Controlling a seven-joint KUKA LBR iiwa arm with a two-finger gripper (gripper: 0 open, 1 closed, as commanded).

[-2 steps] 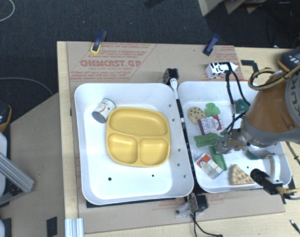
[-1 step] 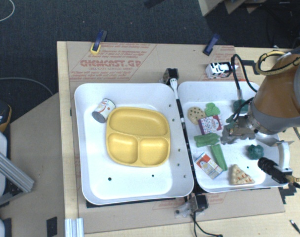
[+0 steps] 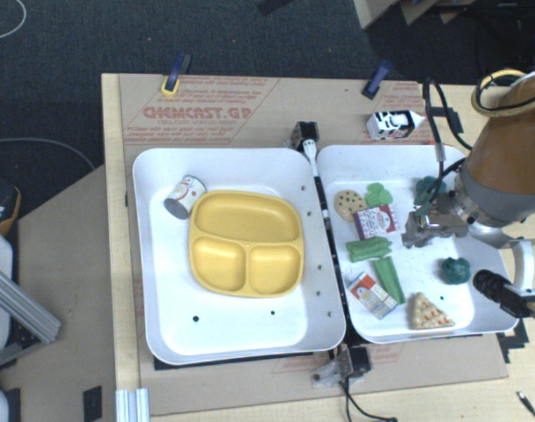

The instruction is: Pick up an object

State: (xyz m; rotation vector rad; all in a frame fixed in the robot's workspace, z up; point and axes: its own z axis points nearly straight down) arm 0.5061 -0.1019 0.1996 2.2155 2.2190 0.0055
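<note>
My claw [image 3: 423, 227]: low over the right bin, at its upper right part; whether my fingers stand apart or together, I cannot tell from this slant.
My arm [image 3: 505, 161]: comes in from the right, its orange band above the wrist over the bin's right rim.
Right bin [image 3: 338, 161]: white and shallow, bearing the small things I may pick from.
Cookie [image 3: 347, 203]: round, with dark chips, near the bin's upper left.
Green leafy piece [image 3: 377, 194]: just beside the cookie, on its right.
Maroon packet [image 3: 374, 222]: below those two, left of my claw and apart from it.
Green pods [image 3: 379, 260]: two long ones, one lying across, one slanting down, under the packet.
Red and white carton [image 3: 372, 293]: lower left of the bin, tilted.
Pizza slice [image 3: 428, 313]: near the bin's front edge.
Dark green lump [image 3: 455, 270]: below my claw, to its right.
Left bin [image 3: 153, 262]: holds a yellow divided plate [image 3: 245, 242] in its middle and a small can [image 3: 184, 196] on its side, touching the plate's upper left corner.
</note>
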